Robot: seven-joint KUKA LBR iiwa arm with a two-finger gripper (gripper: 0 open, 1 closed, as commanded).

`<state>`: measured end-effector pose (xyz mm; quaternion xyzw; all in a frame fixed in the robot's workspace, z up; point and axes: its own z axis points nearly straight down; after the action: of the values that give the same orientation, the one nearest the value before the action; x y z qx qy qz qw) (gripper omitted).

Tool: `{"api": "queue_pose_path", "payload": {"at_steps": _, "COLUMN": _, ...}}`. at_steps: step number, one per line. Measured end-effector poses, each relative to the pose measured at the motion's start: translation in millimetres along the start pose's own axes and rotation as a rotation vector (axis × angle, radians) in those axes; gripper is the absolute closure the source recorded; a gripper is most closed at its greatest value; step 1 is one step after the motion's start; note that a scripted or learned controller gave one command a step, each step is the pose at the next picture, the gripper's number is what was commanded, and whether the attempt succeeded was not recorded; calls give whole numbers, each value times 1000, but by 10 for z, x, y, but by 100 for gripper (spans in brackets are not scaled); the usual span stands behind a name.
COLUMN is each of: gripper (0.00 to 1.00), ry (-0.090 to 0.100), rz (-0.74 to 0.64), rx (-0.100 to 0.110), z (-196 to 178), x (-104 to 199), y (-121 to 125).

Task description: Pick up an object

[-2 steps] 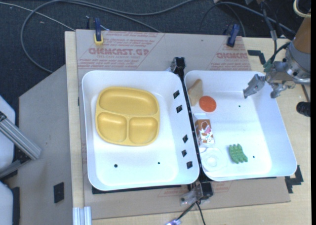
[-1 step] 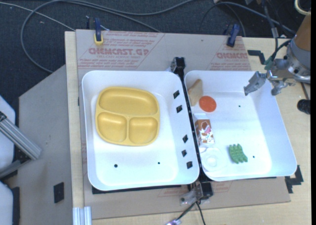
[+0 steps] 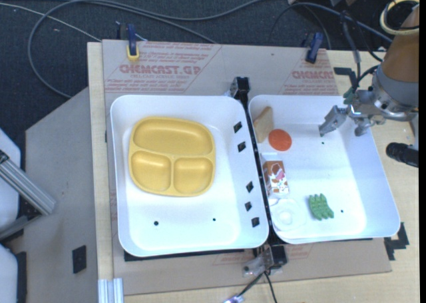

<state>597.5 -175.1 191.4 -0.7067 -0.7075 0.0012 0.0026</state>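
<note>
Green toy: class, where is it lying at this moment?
The green toy lies in the right bin, near its front edge, right of the small picture card and below the orange disc.

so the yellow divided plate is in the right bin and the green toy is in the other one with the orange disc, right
Not quite: the camera view shows the yellow divided plate lying in the left bin, not the right one. The green toy and the orange disc do share the other bin, the right bin.
</note>
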Motion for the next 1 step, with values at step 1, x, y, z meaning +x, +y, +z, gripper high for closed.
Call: {"api": "queue_pose_path", "payload": {"at_steps": 1, "gripper": 0, "ry": 1, "rz": 1, "rx": 2, "z": 636, "x": 9, "y": -7}}
